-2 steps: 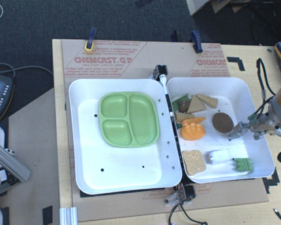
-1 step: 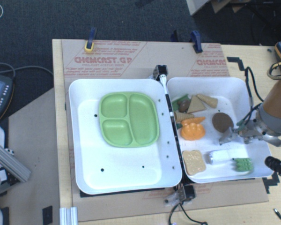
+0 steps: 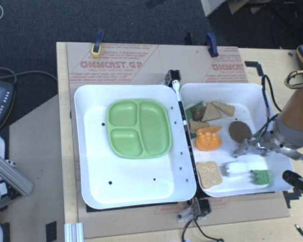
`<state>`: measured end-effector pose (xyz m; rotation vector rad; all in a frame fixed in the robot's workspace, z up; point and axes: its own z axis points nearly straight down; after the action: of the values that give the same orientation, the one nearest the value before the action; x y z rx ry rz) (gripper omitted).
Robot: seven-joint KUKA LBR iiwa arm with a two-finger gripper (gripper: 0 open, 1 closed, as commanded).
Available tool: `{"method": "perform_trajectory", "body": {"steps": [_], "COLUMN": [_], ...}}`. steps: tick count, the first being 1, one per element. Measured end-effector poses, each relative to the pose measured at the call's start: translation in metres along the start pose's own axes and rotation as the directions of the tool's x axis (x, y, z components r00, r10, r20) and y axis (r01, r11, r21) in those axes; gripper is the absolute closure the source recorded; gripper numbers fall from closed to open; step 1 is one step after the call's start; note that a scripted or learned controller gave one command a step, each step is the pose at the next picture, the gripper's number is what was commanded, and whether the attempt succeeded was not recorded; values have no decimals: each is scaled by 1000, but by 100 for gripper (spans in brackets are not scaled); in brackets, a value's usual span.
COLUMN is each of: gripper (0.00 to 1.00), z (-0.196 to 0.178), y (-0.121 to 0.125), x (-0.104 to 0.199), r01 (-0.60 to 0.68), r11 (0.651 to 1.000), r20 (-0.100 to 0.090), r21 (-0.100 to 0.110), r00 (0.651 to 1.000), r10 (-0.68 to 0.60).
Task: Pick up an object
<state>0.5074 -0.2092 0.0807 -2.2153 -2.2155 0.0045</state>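
The right bin (image 3: 219, 87) holds several toy foods. An orange piece (image 3: 207, 139) lies at its left, a brown disc (image 3: 239, 130) in the middle, and tan wedges (image 3: 217, 110) at the back. A tan cracker (image 3: 209, 174), a white cylinder (image 3: 236, 168) and a small green piece (image 3: 262, 177) lie along the front. My gripper (image 3: 250, 147) hangs low over this bin's right half, just below the brown disc and just above the white cylinder. Nothing is visibly held in it.
The left bin (image 3: 91, 150) carries a green divided plate (image 3: 139, 128). A black-dotted divider rail (image 3: 184, 130) runs between the bins. The arm's orange band (image 3: 298, 112) sits over the right bin's far rim, with a cable (image 3: 266, 97) beside it.
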Motion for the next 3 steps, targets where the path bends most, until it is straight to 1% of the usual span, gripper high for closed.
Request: {"method": "perform_trajectory", "body": {"steps": [1,2,3], "gripper": [100,100,100], "z": [-8,-66,-112], "y": [1,7,-1], "x": [0,-6,-10], "r01": [0,1,0], "r11": [1000,1000,1000], "r20": [0,6,6], "r21": [0,-11,-9], "r00": [1000,1000,1000], "r10": [0,-1,0]}}
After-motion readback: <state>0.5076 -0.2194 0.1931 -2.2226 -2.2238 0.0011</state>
